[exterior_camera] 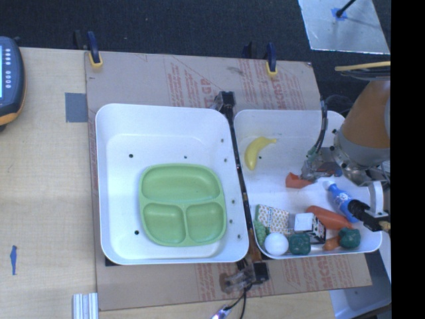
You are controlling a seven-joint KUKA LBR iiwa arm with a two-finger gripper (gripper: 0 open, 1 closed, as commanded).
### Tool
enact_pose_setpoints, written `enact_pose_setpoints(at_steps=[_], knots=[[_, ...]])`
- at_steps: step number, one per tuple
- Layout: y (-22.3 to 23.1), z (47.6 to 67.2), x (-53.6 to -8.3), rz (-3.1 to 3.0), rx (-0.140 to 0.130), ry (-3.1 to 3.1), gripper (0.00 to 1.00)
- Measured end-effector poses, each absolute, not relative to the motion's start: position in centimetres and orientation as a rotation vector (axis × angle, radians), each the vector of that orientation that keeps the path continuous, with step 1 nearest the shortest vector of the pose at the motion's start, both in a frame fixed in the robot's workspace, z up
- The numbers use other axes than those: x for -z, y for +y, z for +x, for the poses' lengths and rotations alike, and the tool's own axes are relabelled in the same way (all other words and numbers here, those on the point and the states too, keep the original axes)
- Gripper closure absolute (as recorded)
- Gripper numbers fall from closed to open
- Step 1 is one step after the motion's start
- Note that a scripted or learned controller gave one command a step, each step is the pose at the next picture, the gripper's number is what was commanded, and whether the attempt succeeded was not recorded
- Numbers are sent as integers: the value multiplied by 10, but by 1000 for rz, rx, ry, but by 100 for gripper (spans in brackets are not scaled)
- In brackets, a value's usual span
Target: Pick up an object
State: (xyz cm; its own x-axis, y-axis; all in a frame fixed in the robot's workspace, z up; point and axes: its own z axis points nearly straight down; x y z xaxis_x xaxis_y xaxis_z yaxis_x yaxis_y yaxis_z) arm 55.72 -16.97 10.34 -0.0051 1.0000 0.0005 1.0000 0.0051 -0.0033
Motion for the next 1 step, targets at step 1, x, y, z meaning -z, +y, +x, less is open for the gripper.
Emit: enact_pose_setpoints(at_steps=[1], knots=[[-168,561,-130,-2217,0,-2226,100]])
